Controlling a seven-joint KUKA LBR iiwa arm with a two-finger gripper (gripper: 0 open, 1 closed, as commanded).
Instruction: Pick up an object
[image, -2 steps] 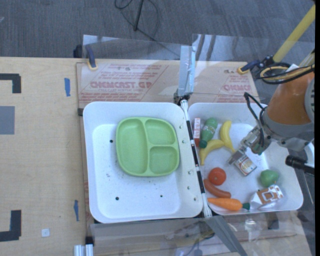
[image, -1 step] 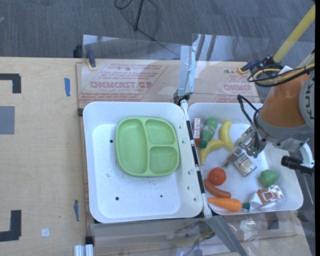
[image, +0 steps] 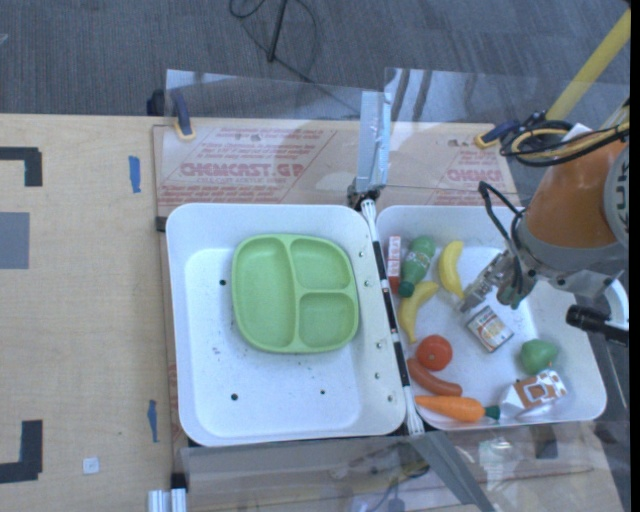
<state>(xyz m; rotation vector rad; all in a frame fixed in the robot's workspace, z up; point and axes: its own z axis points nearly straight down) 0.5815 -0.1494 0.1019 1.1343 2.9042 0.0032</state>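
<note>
My gripper (image: 484, 290) hangs low in the right bin (image: 590, 400), reaching in from the right under the orange-banded wrist. It sits just above a small brown-and-white box (image: 491, 329) and to the right of a yellow banana (image: 452, 267). Nothing can be seen held in it. Around it lie a second banana (image: 414, 308), a green bottle (image: 416, 262), a red tomato (image: 434, 352), a sausage (image: 434, 380), a carrot (image: 452, 407), a green fruit (image: 538, 354) and a small carton (image: 538, 390).
The left bin (image: 200, 330) holds a green divided plate (image: 296, 292). A ridge (image: 385, 310) separates the two bins. Black cables (image: 545, 140) loop above the arm at the right bin's far corner.
</note>
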